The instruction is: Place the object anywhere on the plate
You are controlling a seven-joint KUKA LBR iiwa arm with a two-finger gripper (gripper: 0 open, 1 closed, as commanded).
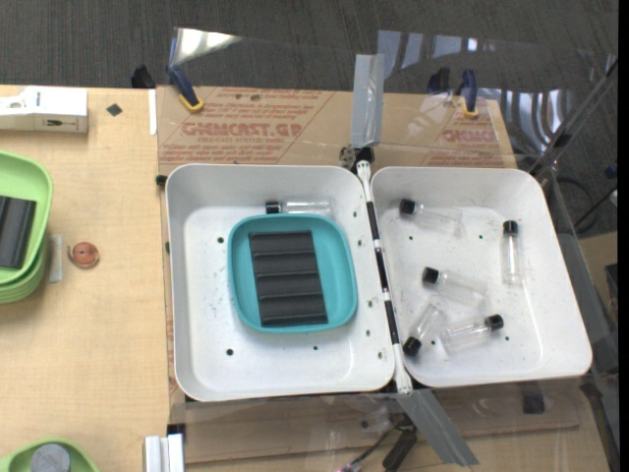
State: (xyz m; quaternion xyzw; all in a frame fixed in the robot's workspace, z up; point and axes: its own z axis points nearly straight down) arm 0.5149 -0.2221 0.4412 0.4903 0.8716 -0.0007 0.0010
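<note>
Pincer state cannot be told; for a sound placement it should clasp the capped vial (510,251) lying apart at centre right across its barrel, then lower it flat onto the teal plate (241,273) left of centre.

Teal plate (292,274) in left bin (192,293) — clear vials (437,216) scattered in right bin (550,293)

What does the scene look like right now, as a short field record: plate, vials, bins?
plate: teal plate in the left bin, bearing a black ridged insert
vial by plate: one clear vial, black cap, lying in the left bin just beyond the plate's far edge, not on it
right bin: five clear black-capped vials lying loose, e.g.
task state: no vial on the plate yet
</note>
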